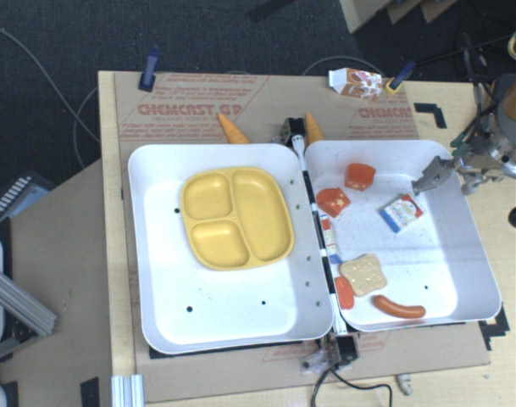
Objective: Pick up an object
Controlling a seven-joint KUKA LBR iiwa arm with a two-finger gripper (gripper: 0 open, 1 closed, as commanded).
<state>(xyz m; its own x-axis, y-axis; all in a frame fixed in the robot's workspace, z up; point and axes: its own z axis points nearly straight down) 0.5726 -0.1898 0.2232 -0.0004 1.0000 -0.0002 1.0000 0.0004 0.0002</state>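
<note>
So there are two shallow white plastic bins side by side on a brown cardboard-covered bench [198,100]. The left bin [156,295] has just one thing in it, a smooth yellow plastic plate with three compartments [237,217], sitting toward the upper middle, so there's a wide strip of bare white floor along the near edge and the left wall.

The right bin [461,261] is the busier one. I count six pieces: two chunky red cube-ish blocks, the upper one [359,176] near the far wall and the lower one [332,201] just beside the centre divider; one small blue and white carton [401,213] lying tilted mid-bin; one tan toast-shaped slice [363,271]; one small red piece [346,292] tight against the divider and touching the toast; and one glossy reddish-orange sausage [399,308] near the front edge. The right half of that bin floor is mostly open.

The grey two-finger gripper [440,173] is at the bin's upper right corner, close to the carton but apart from it. Can't tell if the jaws are apart or together, and nothing is visible between them.
</note>
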